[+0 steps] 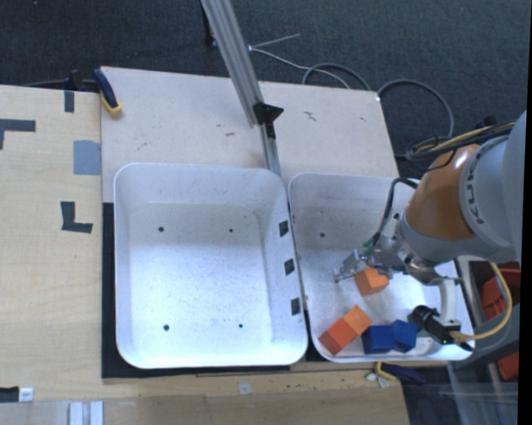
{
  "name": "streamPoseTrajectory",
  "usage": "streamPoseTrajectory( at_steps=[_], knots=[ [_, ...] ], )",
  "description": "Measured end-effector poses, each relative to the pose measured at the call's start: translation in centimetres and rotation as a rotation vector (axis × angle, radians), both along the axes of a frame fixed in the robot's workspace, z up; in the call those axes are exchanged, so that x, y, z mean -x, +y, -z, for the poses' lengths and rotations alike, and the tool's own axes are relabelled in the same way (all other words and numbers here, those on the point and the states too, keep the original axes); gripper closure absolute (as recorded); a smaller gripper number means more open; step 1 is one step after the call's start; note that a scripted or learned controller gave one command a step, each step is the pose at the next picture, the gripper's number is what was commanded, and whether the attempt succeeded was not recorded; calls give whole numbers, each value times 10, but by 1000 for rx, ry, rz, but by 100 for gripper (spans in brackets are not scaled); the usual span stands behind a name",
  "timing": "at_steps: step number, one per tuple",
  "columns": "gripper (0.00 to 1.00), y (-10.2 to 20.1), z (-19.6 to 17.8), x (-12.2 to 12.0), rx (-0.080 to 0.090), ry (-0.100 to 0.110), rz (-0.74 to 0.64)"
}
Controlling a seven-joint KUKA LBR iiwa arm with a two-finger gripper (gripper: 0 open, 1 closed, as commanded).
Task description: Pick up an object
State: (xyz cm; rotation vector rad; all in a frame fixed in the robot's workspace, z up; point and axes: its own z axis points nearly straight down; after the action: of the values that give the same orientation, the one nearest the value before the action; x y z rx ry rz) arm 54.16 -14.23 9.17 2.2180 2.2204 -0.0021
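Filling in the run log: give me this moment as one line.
arm: over right bin | gripper: at small orange block, grasp unconfirmed | orange block, blue block: near front wall

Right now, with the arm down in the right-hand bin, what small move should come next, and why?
Probably a short, slow lift straight up. The gripper sits low in the right white bin, right at the small orange block, but the grip can't be confirmed. A lift would show whether the block comes along, clear of the larger orange block and blue block.

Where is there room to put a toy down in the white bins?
The left bin has bare floor between all its walls. In the right bin, the far part is bare; nearer, the gripper, orange blocks and blue blocks crowd it.
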Motion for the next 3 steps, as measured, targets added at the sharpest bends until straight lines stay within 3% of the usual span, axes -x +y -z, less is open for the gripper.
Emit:
streamPoseTrajectory(
  at_steps=[1,2,3],
  knots=[
    [100,0,-10,0,-3,2,-1],
    [100,74,-104,17,-6,-3,-7],
    [100,169,-99,28,-6,6,-9]
  ],
)
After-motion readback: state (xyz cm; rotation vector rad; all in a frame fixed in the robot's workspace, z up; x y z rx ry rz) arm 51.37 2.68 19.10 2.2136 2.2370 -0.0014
